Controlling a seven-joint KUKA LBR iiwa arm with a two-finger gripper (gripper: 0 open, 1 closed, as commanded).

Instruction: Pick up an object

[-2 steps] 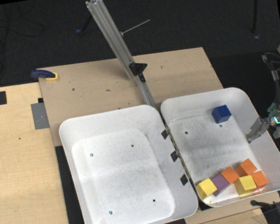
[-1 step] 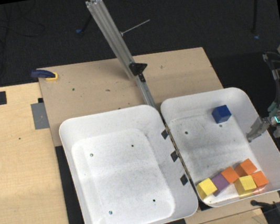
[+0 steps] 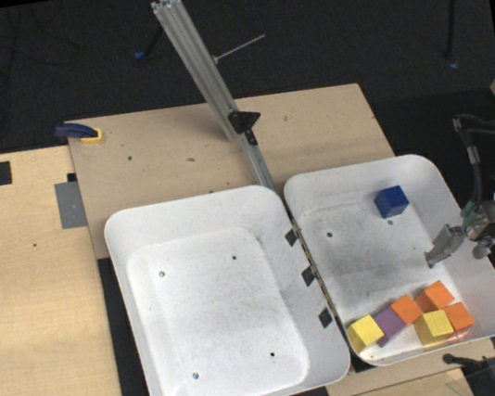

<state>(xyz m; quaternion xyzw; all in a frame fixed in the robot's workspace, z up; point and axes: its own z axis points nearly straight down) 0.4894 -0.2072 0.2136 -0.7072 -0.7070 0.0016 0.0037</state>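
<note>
In the right bin (image 3: 358,185), a blue cube (image 3: 391,201) sits alone toward the back. Several blocks cluster along the front wall: a yellow one (image 3: 366,330), a purple one (image 3: 388,324), an orange one (image 3: 405,310), another orange one (image 3: 437,294), a second yellow one (image 3: 434,327) and a third orange one (image 3: 459,317). My gripper (image 3: 460,244) hangs over the right bin's right side, above and behind the cluster and to the front right of the blue cube. It is open, with nothing between its fingers.
The left bin (image 3: 199,215) lies beside the right one, joined by black clips (image 3: 308,275). A slanted aluminium rail (image 3: 202,64) rises behind the bins. A blue and yellow clamp (image 3: 78,131) sits at the bench's back left corner.
</note>
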